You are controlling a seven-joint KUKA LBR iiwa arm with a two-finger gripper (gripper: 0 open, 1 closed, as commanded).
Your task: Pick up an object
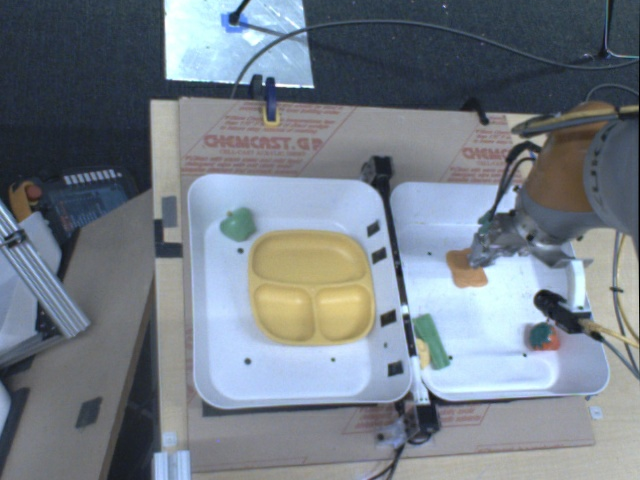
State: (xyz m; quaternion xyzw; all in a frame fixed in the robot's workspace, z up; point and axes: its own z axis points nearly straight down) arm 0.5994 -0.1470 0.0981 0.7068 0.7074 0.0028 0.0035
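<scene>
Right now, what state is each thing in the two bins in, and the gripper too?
Yellow divided tray: flat in the left bin, compartments facing up.
Green toy: in the left bin, beside the tray's far corner, apart from it.
Orange piece: flat in the right bin, under the gripper.
Green block: lying at the right bin's near-left edge.
Small orange-and-green item: resting near the right bin's near-right corner.
Gripper: low over the orange piece.

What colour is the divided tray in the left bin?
Yellow. The divided tray shows best in the camera view, in the left bin.
</scene>
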